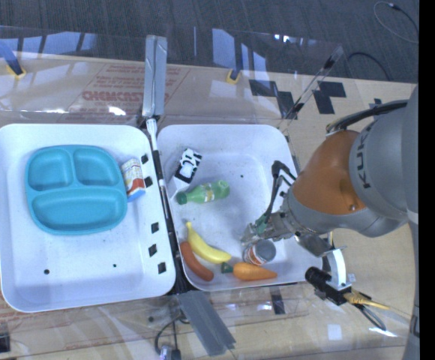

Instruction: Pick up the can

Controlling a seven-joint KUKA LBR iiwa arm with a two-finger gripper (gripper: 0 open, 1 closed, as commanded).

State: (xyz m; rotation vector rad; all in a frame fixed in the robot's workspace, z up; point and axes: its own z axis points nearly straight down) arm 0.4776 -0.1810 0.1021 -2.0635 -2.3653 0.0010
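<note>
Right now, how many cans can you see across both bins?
2. One can lies in the left bin, beside the blue tray. The other can sits in the right bin under the gripper. The arm may hide more.

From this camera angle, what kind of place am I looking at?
Probably a robotics lab bench set up for pick-and-place trials. Two shallow white bins sit side by side behind clear plastic guards, the right one holds toy food like a banana and carrot, and the arm's tool works over a can.
</note>
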